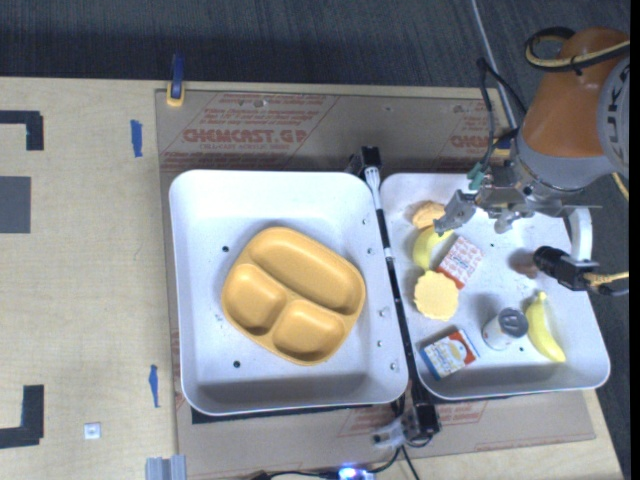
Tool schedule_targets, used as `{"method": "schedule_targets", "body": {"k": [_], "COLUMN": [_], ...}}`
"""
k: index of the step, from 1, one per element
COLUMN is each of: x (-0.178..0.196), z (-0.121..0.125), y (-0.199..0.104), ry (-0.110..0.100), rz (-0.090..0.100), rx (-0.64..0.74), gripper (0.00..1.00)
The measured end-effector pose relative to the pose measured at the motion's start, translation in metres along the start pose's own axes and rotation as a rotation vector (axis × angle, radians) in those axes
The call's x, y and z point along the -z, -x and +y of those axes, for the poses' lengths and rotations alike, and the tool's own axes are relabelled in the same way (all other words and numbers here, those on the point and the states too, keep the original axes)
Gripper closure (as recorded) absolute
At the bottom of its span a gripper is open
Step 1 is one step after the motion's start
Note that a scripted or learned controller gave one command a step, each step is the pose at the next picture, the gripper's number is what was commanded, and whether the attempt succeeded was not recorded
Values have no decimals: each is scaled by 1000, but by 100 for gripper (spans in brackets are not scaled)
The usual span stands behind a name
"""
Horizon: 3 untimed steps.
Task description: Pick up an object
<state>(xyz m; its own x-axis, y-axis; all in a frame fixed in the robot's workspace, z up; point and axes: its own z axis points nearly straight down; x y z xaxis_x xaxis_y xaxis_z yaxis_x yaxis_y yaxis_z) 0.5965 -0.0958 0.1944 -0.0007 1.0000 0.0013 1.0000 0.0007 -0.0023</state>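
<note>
Over right bin [590,373], arm [570,108] angled down; fingers [458,211] (state unclear) beside lemon [428,248].

A yellow three-compartment tray [291,295] lies in the left bin [190,268], which sits on printed cardboard [260,128] over the table [80,268].

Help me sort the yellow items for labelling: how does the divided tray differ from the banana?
The divided tray lies alone in the left bin; the banana sits in the right bin among other items. The tray is far bigger, broad and moulded into three hollows; the banana is a slim curved piece. The tray is orange-yellow, the banana brighter yellow.
</note>
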Motion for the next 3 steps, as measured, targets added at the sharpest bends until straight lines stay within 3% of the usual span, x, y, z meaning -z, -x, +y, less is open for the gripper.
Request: {"method": "schedule_targets", "body": {"k": [1, 2, 3], "x": [-100, -90, -9], "z": [-15, -14, -34], "y": [40, 40, -24], "ry": [4, 7, 4], "rz": [-2, -3, -1], "rx": [-1, -1, 1], "gripper": [0, 100, 100]}}
